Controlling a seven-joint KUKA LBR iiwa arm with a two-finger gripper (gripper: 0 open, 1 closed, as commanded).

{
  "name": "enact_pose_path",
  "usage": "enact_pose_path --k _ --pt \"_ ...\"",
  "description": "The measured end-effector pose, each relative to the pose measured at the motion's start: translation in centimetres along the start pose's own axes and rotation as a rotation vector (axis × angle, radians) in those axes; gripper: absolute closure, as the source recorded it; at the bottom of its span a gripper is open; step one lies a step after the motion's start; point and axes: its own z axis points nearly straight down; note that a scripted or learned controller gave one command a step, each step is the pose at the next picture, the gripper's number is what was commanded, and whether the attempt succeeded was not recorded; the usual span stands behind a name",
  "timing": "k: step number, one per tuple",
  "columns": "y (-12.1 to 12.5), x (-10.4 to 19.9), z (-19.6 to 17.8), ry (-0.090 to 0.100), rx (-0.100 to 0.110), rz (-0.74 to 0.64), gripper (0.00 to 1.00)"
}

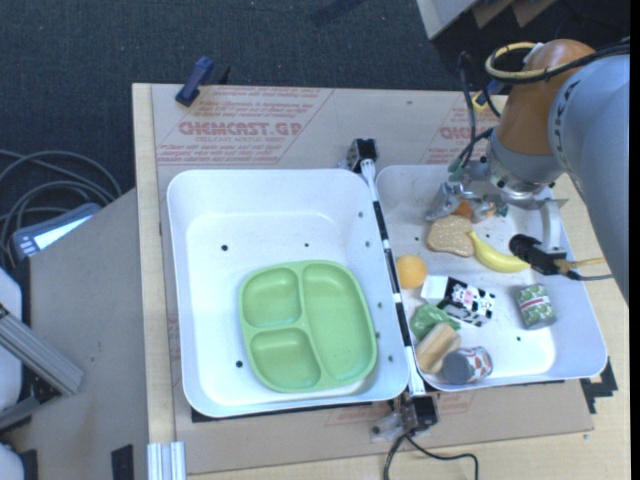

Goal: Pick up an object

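My gripper (463, 200) is down in the far part of the right bin (585, 353), just behind a slice of toast (450, 236). A small orange thing (463, 209) shows right under the gripper; I cannot tell whether it is held. A yellow banana (496, 256) lies to the right of the toast. Nearer the front lie an orange-yellow ball (411, 269), a white card (435, 288), a black-and-white patterned item (469, 304), a green can (536, 306), a green piece (429, 319), a bread roll (437, 346) and a grey-and-red item (467, 365).
The left bin (200, 208) holds a green divided tray (305, 324) towards its front. The two bins meet at a ridge (385, 258) with a black clip (363, 152) at its far end. A blue object (194, 81) lies on the board behind the bins.
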Motion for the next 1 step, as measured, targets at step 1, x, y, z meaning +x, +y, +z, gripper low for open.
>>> enact_pose_path --k 1 --pt "-1.75 8.3 -9.02 0.002 -0.003 -0.001 1.0"
